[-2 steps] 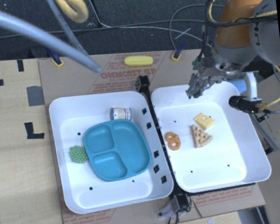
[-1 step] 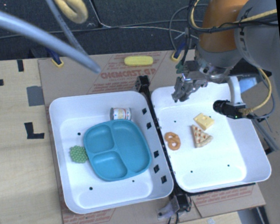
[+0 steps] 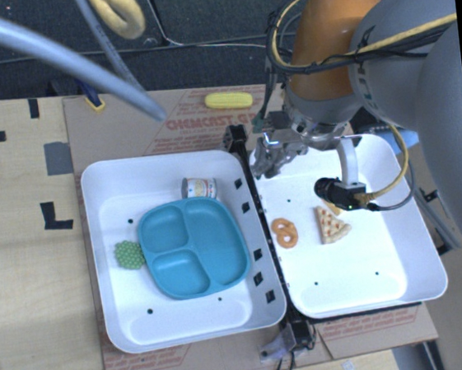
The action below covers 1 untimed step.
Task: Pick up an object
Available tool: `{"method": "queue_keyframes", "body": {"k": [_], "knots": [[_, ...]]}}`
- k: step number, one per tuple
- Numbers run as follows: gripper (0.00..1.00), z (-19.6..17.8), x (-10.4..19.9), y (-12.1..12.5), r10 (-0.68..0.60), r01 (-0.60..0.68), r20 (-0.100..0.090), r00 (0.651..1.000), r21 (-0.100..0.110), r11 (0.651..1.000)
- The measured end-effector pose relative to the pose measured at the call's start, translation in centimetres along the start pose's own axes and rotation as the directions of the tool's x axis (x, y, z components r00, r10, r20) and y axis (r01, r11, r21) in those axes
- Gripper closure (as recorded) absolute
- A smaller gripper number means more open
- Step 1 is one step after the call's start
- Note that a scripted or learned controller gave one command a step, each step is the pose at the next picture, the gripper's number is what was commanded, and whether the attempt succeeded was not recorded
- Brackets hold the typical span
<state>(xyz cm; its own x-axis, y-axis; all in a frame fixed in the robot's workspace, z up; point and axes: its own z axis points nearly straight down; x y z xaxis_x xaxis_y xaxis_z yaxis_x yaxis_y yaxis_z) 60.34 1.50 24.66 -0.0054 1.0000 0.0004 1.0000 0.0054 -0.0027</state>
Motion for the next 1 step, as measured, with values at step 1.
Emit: {"method": "queue_keyframes", "body": {"k": [1], "knots": [[1.00, 2.03, 4.61, -1.43, 0.000, 0.000, 0.000, 1.000, 0.002, 1.000]]}}
